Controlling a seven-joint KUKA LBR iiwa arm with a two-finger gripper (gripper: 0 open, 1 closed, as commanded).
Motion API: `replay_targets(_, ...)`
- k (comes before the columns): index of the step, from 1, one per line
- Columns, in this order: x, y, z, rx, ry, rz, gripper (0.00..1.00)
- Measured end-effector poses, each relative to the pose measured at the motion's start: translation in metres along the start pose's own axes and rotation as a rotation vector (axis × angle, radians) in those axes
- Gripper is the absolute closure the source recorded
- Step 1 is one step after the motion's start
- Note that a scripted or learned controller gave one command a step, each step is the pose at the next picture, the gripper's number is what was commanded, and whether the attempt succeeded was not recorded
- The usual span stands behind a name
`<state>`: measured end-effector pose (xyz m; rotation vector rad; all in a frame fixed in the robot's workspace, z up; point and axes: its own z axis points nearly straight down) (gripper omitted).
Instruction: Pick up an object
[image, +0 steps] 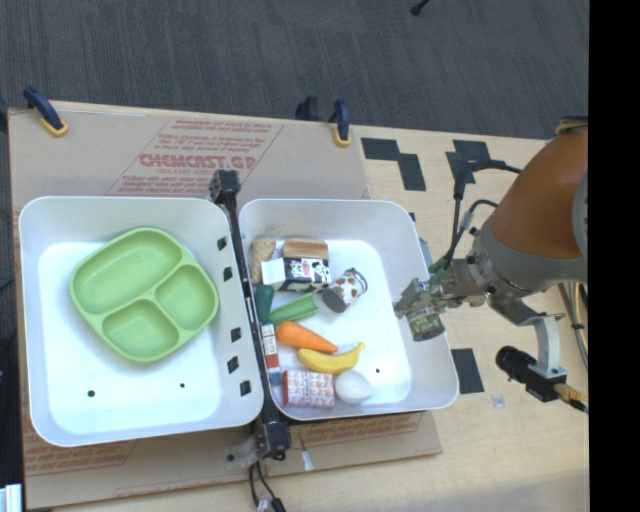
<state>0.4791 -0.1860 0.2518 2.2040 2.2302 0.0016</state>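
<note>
Bench (200, 150), one, covered with printed cardboard; three clamps on its far edge.

White bins, two, side by side.

Left bin (60, 400): one green divided plate (145, 293) with three compartments, lying flat toward the bin's far-left part.

Right bin (385, 225): a cluster of toy foods on the left and middle of its floor.
- One banana (330, 361), yellow, curved, near the front.
- One carrot (305, 336), orange, just behind the banana and touching it.
- One egg (352, 386), white, at the front, beside the can.
- One can (308, 389), lying on its side, red-and-white label, front left.
- One green vegetable (290, 306), long, lying behind the carrot.
- One small carton (306, 270), black and white.
- One sandwich-like block (305, 249), brown and white, at the back.
- One red-and-white small item (348, 287), right of the carton.
- One narrow packet (269, 345) along the left wall.

Gripper (422, 312), one, over the right bin's right rim. A small dark greenish object (427, 324) sits at its tips; whether it is clasped between the fingers cannot be told.
</note>
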Motion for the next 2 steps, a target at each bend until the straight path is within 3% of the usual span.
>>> replay_targets(1, 0.0, 0.001, -0.01, -0.003, -0.002, -0.006, 1.0)
replay_targets(2, 0.07, 0.035, 0.007, 0.004, 0.003, 0.004, 1.0)
